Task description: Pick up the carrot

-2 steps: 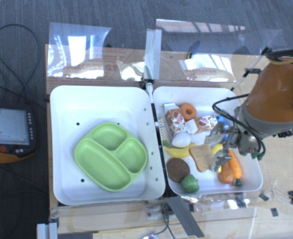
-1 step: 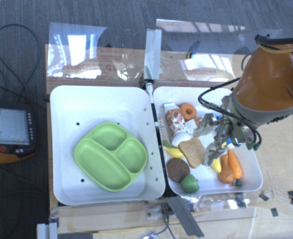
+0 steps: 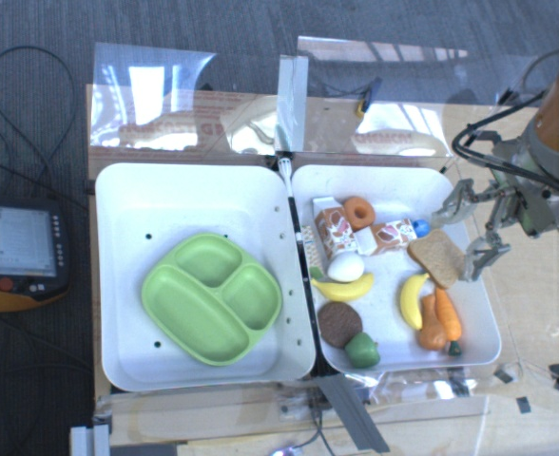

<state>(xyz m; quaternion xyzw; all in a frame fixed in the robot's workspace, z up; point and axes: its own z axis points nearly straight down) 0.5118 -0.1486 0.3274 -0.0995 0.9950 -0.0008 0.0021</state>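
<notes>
The orange carrot (image 3: pixel 448 313) lies at the right bin's near right side, next to a second orange piece (image 3: pixel 431 331) and a banana (image 3: pixel 412 299). My gripper (image 3: pixel 467 229) hangs over the right bin's right edge, above and slightly right of the carrot, close to a slice of bread (image 3: pixel 436 257). Its fingers (image 3: pixel 480 256) are spread apart with nothing between them.
The right bin (image 3: pixel 484 345) also holds a donut (image 3: pixel 358 211), wrapped snacks (image 3: pixel 336 232), an egg (image 3: pixel 345 268), a second banana (image 3: pixel 342 289), a brown cookie (image 3: pixel 339 323) and a green pepper (image 3: pixel 362 350). A green divided plate (image 3: pixel 212 298) sits in the left bin (image 3: pixel 127 207).
</notes>
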